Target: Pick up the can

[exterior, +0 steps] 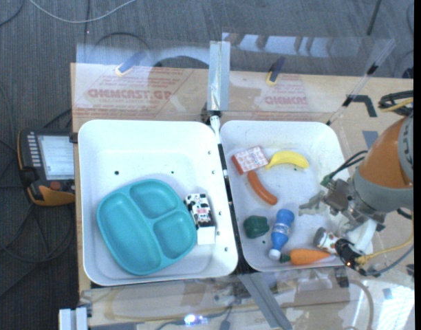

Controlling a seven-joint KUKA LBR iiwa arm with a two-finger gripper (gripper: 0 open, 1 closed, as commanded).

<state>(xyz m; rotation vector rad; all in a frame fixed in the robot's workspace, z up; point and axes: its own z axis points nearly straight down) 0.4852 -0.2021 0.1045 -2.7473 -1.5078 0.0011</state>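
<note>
The can (323,239) is small and pale with a reddish end. It lies near the front right corner of the right bin (314,133), just above the carrot (308,256). My gripper (320,199) hangs over the bin's right side, a little behind the can and apart from it. The grey wrist and its orange band reach in from the right. Nothing shows in the gripper's grasp.
The right bin also holds a red and white box (250,159), a banana (287,159), a sausage (263,188), a green lump (255,226) and a blue bottle (281,231). In the left bin (128,136) lie a teal divided plate (145,225) and a black-and-white carton (200,212).
</note>
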